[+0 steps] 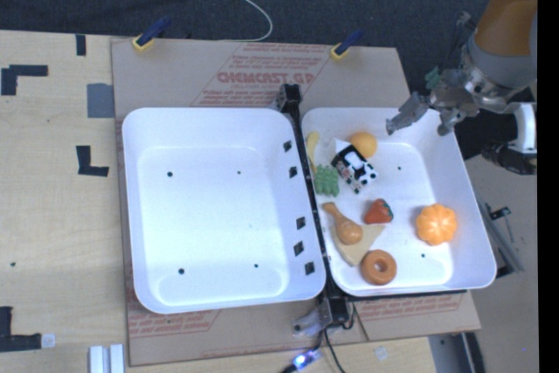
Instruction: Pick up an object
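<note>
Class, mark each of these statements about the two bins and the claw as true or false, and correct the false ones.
1. The toys all lie in the right bin. True.
2. The claw grips the orange pumpkin. False: the pumpkin lies in the bin, apart from the claw.
3. The doughnut lies nearer the front rim than the strawberry. True.
4. The toy cow stands in the left bin. False: it is in the right bin.

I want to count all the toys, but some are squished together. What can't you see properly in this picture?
- Yellow toy: mostly hidden in the camera view, tucked against the right bin wall.
- Tan wedge: partly covered by the chicken leg and donut.
- Green toy: too small to name.
- Gripper: fingers too blurred to judge.
- Arm: cut off by the top right edge.
</note>
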`<state>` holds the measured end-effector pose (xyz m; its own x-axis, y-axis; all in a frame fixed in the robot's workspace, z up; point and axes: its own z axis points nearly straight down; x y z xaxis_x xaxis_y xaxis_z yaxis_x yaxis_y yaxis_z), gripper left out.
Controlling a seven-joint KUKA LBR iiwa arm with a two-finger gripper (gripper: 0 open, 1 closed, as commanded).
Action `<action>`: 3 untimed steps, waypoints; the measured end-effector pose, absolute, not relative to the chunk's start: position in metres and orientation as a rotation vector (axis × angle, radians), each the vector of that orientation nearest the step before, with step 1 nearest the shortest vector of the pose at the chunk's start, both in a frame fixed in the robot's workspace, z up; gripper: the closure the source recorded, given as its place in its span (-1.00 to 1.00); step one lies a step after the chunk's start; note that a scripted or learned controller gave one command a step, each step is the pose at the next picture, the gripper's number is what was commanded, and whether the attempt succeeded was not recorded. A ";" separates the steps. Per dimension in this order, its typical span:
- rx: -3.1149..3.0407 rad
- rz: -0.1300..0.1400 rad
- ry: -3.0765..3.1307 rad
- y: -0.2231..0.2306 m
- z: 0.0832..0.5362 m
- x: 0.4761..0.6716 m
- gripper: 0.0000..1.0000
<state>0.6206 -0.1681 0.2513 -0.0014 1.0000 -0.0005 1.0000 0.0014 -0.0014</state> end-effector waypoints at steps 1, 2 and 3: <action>-2.207 0.011 -2.217 -0.113 0.122 0.623 -1.00; -2.223 0.010 -2.228 -0.100 0.086 0.670 -1.00; -2.222 0.003 -2.226 -0.097 0.097 0.669 1.00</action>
